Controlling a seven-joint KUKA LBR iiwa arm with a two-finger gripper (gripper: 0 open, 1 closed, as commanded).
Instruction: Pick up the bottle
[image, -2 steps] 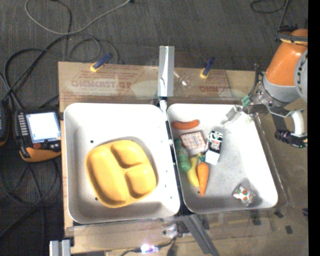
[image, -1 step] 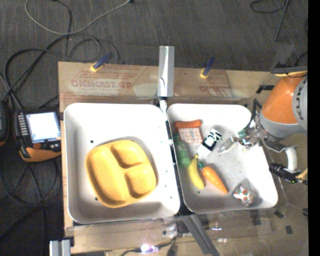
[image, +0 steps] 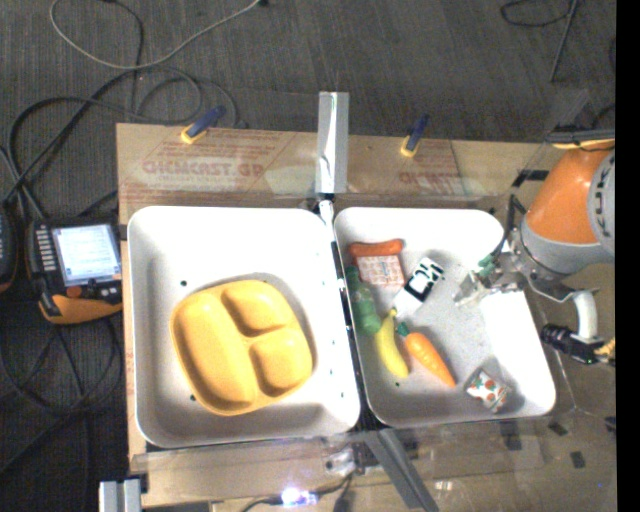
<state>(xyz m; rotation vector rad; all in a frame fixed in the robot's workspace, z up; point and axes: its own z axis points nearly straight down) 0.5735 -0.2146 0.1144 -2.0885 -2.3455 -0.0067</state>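
The bottle (image: 421, 279) lies on its side in the upper middle of the right bin (image: 520, 345), a white body with a black label, tilted diagonally. Just left of it sits a red-and-white packet (image: 379, 267), with a sausage-shaped orange item (image: 377, 247) touching the packet's upper edge. Below the bottle lie a banana (image: 390, 346) and a carrot (image: 429, 358), side by side and close together; a green item (image: 365, 308) rests against the bin's left wall, just above the banana. A small red-and-white wrapped item (image: 489, 391) sits apart in the lower right corner.

The gripper (image: 478, 287) hangs over the right half of the same bin, to the right of the bottle and apart from it, with bare bin floor between the two. The arm (image: 565, 225) enters from the right edge, its orange band above the wrist, the wrist angled down and to the left toward the bin. The jaws are too small and blurred to judge; whether they stand open or closed cannot be told. Nothing is seen between them.

The left bin (image: 150, 330) holds a yellow compartment tray (image: 243, 345), set slightly askew. Both bins rest on the counter (image: 200, 170). A handheld pendant with a lit screen (image: 80, 255) lies on the floor to the left.
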